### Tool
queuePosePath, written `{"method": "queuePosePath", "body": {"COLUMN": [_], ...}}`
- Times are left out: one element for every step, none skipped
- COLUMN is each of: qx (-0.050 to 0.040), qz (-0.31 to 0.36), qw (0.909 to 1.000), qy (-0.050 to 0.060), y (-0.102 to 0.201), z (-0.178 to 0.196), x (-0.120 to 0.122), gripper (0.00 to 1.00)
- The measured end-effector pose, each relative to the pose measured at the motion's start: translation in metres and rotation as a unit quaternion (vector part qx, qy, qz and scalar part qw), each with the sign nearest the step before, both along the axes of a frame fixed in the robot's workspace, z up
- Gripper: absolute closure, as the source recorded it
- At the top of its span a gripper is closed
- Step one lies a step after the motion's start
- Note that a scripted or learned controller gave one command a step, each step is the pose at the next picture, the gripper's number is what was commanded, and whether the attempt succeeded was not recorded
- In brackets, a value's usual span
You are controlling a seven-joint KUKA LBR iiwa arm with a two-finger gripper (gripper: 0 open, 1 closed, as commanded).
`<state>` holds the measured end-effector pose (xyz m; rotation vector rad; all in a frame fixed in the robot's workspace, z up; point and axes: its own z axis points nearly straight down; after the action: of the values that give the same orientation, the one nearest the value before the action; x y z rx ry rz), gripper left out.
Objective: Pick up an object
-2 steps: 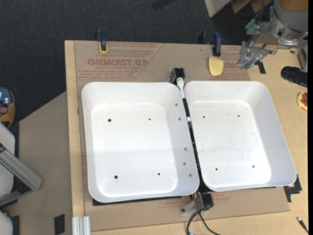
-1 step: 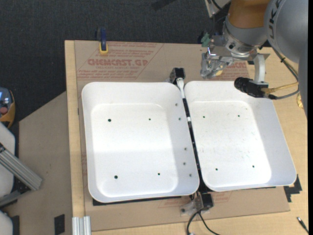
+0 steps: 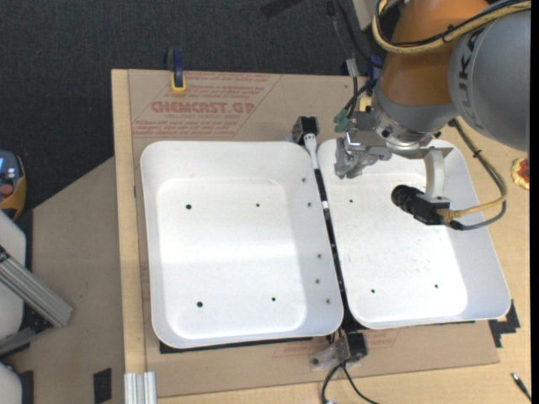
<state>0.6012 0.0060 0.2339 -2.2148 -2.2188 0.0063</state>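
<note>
My gripper (image 3: pixel 350 165) hangs over the far left corner of the right white bin (image 3: pixel 404 305), close to the divider between the two bins. The grey wrist and orange band (image 3: pixel 425 36) rise above it toward the upper right. Seen from above, the wrist hides the gripper's tip, and I make out nothing held below it. The left white bin (image 3: pixel 227 251) shows its bare white floor with a few small dark dots.
A black cylindrical fitting with a cable (image 3: pixel 418 203) hangs from the wrist over the right bin. Both bins rest on a cardboard sheet (image 3: pixel 210 99). A black clamp (image 3: pixel 305 129) sits at the far end of the seam, another (image 3: pixel 345 348) at the near end.
</note>
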Motion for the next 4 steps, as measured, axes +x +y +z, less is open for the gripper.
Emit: {"method": "queuePosePath", "body": {"qx": [-0.0035,0.0009,-0.0012,-0.0023], "qz": [-0.004,0.002,-0.001,-0.003], "qw": [0.9999,1.0,1.0,1.0], "qy": [-0.01,0.001,-0.008,-0.007], "y": [-0.07,0.008,0.0,-0.039], "z": [0.08,-0.011,0.055,0.078], "x": [0.043,0.064,0.067,0.066], "gripper": [1.0,1.0,1.0,1.0]}}
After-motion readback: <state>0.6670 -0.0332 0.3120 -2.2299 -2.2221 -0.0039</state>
